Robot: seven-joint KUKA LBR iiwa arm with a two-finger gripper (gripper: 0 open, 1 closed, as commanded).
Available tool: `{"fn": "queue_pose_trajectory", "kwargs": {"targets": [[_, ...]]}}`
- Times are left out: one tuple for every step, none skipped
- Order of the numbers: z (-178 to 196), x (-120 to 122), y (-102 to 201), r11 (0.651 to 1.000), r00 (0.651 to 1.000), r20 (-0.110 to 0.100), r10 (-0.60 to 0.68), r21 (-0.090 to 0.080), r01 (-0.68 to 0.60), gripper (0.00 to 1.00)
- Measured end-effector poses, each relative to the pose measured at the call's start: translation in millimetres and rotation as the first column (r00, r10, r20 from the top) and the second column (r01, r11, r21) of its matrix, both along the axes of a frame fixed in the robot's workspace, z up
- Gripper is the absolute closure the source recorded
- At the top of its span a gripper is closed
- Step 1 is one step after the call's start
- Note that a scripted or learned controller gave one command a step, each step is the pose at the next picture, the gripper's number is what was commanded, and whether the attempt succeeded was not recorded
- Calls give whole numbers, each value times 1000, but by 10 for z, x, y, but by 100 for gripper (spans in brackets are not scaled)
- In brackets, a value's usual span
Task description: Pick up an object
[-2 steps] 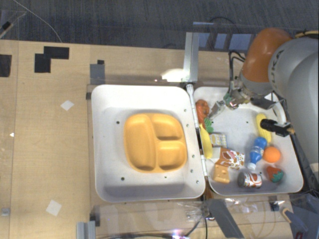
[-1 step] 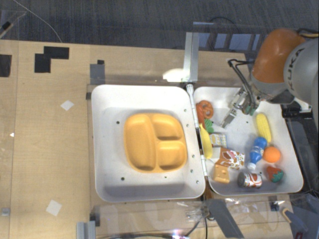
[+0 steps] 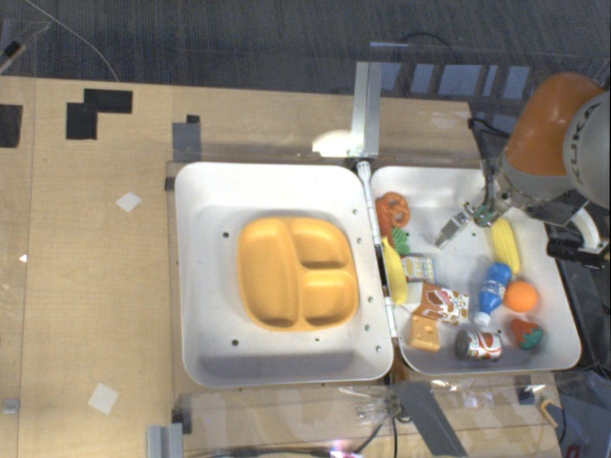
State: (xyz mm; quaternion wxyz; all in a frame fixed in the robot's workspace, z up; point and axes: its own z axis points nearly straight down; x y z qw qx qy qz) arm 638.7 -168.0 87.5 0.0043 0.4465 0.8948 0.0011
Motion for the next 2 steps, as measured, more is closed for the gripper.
{"fn": "queue_pose_trajectory", "kwargs": {"targets": [[-3,228,509,999,999,-8,-37,-4,37,0],[10,275,275,977,977,-26,214,12,-213,0]]}}
